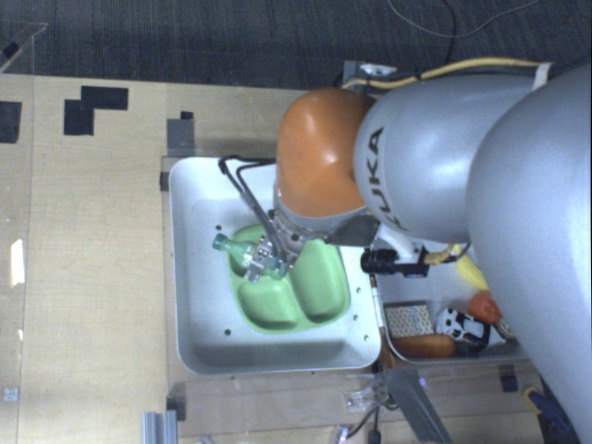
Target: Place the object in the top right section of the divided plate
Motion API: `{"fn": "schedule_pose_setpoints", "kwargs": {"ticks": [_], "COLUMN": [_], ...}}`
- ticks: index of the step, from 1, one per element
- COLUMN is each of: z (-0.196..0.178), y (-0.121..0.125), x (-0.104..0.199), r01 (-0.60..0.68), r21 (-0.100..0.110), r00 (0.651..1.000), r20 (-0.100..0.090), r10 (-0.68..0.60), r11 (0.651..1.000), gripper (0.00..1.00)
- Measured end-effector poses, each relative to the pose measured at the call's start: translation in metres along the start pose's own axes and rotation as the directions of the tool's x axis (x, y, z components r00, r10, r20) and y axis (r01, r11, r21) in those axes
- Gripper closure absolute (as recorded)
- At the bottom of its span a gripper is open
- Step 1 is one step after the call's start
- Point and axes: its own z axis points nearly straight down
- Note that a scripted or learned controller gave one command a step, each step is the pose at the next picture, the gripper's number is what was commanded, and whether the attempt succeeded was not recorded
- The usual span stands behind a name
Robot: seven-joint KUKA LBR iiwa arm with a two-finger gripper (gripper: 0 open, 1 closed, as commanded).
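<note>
1. The grey KUKA arm with an orange band above the wrist (319, 160) reaches in from the right and hangs over the left shallow white bin (199, 340), covering the bin's far right part.
2. A light green divided plastic plate (319, 280) lies on the floor of that bin, right of its middle. Two sections show plainly: a rounded one on the near left and a taller one on the right. The far part of the plate is hidden beneath the wrist.
3. The two-finger gripper (264, 257) sits low at the left side of the plate, over its far-left section, just beside the ridge between the sections. Its metal parts are small and blurred; whether it is wide or narrow, I cannot tell.
4. A small teal-green object with a rounded knob end (224, 242) lies just left of the gripper at the plate's far-left edge, its knob pointing left over the bin floor. Whether the gripper grips it cannot be made out.
5. A black cable (242, 188) runs from the bin's far wall down towards the gripper.
6. The right bin (393, 345), mostly under the arm, holds a yellow item (472, 271), a red-orange item (483, 305), a black-and-white item (458, 322), a checkered card (409, 319) and an orange-brown sausage-shaped item (424, 345).
</note>
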Motion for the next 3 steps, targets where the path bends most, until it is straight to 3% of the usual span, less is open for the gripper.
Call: {"fn": "schedule_pose_setpoints", "kwargs": {"ticks": [1, 2, 3], "z": [-0.034, -0.049, -0.049], "y": [0.001, 0.004, 0.004], "x": [0.028, 0.058, 0.058], "r01": [0.224, 0.107, 0.106], "r21": [-0.001, -0.001, -0.001], "r00": [0.975, 0.994, 0.994], "r20": [0.002, 0.0, 0.001], "r10": [-0.224, -0.107, -0.106], "r11": [0.975, 0.994, 0.994], "gripper": [1.0, 1.0, 0.0]}}
